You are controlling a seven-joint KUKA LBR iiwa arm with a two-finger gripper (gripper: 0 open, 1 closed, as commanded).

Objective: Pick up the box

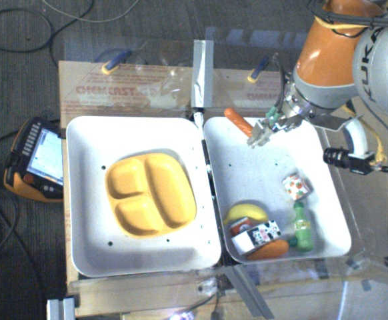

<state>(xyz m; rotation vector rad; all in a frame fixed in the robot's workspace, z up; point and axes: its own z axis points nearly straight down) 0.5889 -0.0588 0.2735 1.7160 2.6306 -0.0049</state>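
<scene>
Bench (134,89) with cardboard sheet, two white bins side by side, left bin (81,179), right bin (327,199)

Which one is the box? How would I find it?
Look in the right white bin, away from the yellow tray. Near its front edge things are piled: a banana, a green bottle. The box lies between them, the only one with black-and-white cow patches.

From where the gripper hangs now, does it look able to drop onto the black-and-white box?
Probably yes, though it is tight: the gripper hangs apart from the box, whose top is bare, but a banana and carrot crowd it.
</scene>
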